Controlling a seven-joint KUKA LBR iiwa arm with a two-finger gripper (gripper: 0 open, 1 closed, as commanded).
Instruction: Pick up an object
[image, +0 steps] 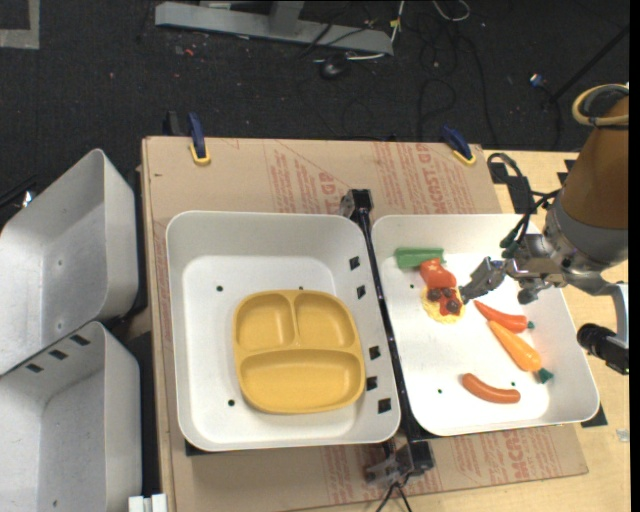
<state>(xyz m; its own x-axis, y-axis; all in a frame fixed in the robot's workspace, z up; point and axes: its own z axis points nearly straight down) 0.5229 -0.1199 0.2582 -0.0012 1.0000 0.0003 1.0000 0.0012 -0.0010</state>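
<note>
From the fixed camera above the bench we see two shallow white bins side by side on a brown cardboard sheet (300, 170). The left white bin (200, 250) holds a yellow plastic plate with three compartments (298, 351), lying flat near its middle. The right white bin (570, 400) holds the small toys: a green rectangular block (418, 257) near its upper left, a red pepper-like piece (434, 272) just below it, and a pale yellow round piece with dark bits on top (445, 304) touching that red piece. Further right lie a slim red-orange chili (502, 317), an orange carrot with a green tip (519, 351) and, near the front wall, an orange sausage-shaped toy (490, 388). The grey arm with its orange band (603, 170) reaches in from the right, and its two-finger gripper (505, 280) hangs over the right bin, beside the chili and the red piece. We cannot tell how its pincer stands, and we see nothing between its tips.
</note>
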